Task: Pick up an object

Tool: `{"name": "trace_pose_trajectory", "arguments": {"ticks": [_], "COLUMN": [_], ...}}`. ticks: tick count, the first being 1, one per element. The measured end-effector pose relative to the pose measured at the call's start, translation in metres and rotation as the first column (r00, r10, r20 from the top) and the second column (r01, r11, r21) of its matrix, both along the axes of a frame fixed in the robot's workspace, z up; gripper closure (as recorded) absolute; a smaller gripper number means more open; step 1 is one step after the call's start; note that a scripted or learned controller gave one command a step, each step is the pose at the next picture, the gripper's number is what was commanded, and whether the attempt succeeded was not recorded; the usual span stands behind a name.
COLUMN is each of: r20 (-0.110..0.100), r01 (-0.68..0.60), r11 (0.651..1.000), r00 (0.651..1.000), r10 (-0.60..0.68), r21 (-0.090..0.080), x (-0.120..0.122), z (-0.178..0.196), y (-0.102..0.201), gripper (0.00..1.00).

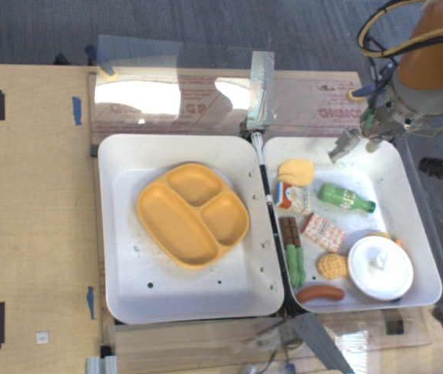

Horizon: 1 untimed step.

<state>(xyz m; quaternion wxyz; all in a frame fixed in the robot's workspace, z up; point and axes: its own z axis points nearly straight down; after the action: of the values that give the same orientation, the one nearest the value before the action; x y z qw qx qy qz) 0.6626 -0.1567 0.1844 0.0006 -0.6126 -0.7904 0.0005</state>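
My gripper [356, 146] hangs over the far edge of the right bin [420, 232], open, with nothing between its fingers. Below it in that bin lie a green bottle [346, 199] on its side, a yellow rounded item [295, 171] and a white packet with red and blue print [290, 197]. Nearer the front are a brown chocolate bar [287, 230], a green bean pod [296, 266], a pink wafer [323, 231], a round cookie [332, 266], a red sausage [320, 293] and a white lidded bowl [379, 267]. The bottle is the nearest thing to the gripper.
The left bin [120, 232] holds a yellow divided plate [194, 213]. A clear taped panel [206, 100] stands behind both bins. The orange-banded arm [432, 53] comes in from the upper right, with looped cables over it.
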Motion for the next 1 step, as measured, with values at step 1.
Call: {"name": "trace_pose_trajectory", "arguments": {"ticks": [1], "r20": [0.009], "r01": [0.100], "r11": [0.995], "r00": [0.995], "r10": [-0.100], "r21": [0.000], "x": [-0.0437], "z": [-0.0961], "y": [-0.0069], "gripper": [0.00]}}
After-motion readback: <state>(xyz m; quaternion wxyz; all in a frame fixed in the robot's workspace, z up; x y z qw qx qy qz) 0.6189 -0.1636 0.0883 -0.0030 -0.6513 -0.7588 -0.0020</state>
